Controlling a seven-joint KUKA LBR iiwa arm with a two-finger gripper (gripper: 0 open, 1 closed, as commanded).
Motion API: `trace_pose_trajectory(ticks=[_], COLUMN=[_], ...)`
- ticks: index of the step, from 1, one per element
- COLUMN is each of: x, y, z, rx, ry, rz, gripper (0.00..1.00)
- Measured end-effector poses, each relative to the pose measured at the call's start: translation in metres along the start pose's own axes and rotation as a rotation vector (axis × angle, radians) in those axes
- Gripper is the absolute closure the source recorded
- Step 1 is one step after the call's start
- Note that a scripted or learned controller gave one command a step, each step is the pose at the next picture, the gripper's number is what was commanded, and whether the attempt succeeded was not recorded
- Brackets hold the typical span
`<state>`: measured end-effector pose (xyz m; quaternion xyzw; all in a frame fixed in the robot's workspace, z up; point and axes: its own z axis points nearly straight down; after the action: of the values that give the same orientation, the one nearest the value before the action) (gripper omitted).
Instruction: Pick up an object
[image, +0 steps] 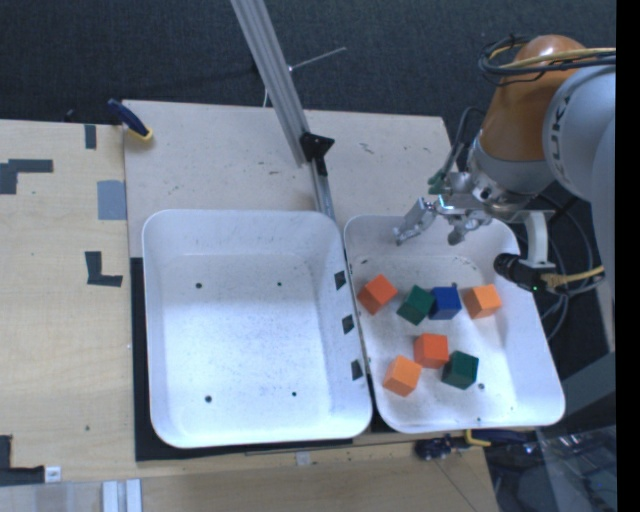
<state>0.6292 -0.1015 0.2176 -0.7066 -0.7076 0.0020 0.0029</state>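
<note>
Blocks, small coloured cubes, lie loose in the right bin (520, 400): an orange block (377, 293) nearest the divider, then a green block (415, 304) touching a blue block (445, 301), with more behind. They look light, rigid and smooth-sided, so opposite flat faces suit a pinch; the lone orange one offers most room. The gripper (432, 229) hangs above the bin's far end with jaws spread, grasping nothing.

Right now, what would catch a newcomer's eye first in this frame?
The bright cluster of blocks in the right bin: orange ones such as the nearest, two green ones and a blue one. Above them, over the bin's far edge, hangs the gripper, fingers spread with nothing between them, on the grey arm with its orange band.
</note>
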Motion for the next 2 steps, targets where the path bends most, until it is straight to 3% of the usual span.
trace_pose_trajectory(ticks=[1,2], x=[0.000,0.004], y=[0.001,-0.009], z=[-0.003,0.053], rx=[-0.005,0.001], ry=[-0.001,-0.002], rz=[-0.001,-0.001], gripper=[0.00,0.00])
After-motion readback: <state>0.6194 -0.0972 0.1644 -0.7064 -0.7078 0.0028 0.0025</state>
